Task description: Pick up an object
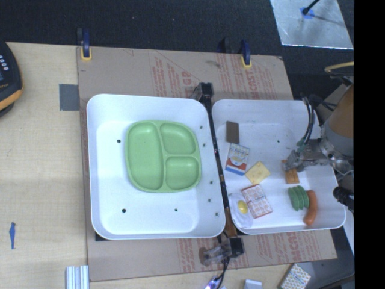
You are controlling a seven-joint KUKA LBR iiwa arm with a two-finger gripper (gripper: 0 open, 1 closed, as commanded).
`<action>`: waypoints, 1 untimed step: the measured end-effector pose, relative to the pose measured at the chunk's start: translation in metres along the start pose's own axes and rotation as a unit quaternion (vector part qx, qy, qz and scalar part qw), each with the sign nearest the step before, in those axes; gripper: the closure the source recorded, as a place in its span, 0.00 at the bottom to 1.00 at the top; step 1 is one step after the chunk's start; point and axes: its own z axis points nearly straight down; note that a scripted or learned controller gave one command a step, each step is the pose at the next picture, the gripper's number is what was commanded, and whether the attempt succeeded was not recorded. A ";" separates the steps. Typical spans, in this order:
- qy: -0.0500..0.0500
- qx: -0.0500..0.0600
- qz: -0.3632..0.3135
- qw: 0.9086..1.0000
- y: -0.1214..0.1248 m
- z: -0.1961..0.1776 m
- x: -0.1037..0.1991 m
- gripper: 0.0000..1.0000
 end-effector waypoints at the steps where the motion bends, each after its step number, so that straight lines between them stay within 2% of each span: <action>1: 0.001 -0.005 -0.003 1.000 0.014 -0.098 0.078 1.00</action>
